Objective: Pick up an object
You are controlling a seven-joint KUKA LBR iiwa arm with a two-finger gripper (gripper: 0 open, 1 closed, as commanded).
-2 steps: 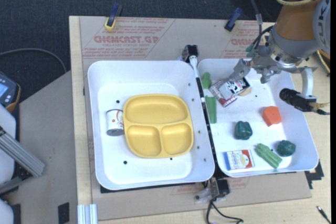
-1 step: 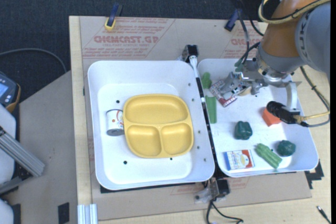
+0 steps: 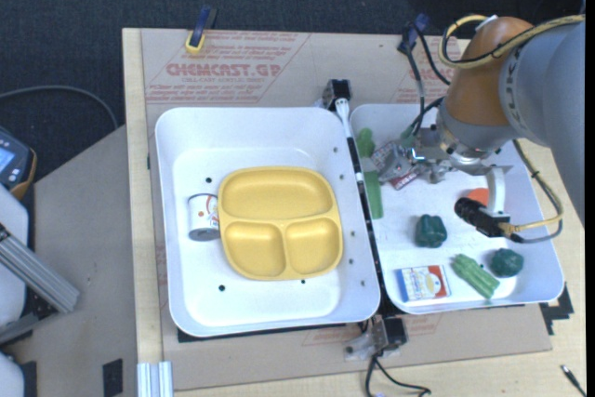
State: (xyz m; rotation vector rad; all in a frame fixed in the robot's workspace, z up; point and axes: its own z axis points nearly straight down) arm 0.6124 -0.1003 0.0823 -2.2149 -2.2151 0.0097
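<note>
My gripper (image 3: 406, 161) hangs low over the back left part of the right bin (image 3: 537, 200), under the orange-banded wrist (image 3: 483, 70). A small reddish object (image 3: 402, 178) lies right at its tip; whether it is gripped is unclear. A long green piece (image 3: 374, 195) lies just left of the gripper along the bin's wall. In front of the gripper sit a dark green lump (image 3: 429, 230), a second dark green lump (image 3: 507, 262), a light green block (image 3: 474, 276) and a white, red and blue box (image 3: 423, 282). An orange object (image 3: 477, 197) peeks out beneath the arm.
The left bin (image 3: 186, 135) holds a yellow divided plate (image 3: 279, 223) with a small can (image 3: 202, 217) lying at its left side. A black clamp (image 3: 337, 93) sits at the back between the bins. Cables (image 3: 535, 223) loop off the wrist over the right bin.
</note>
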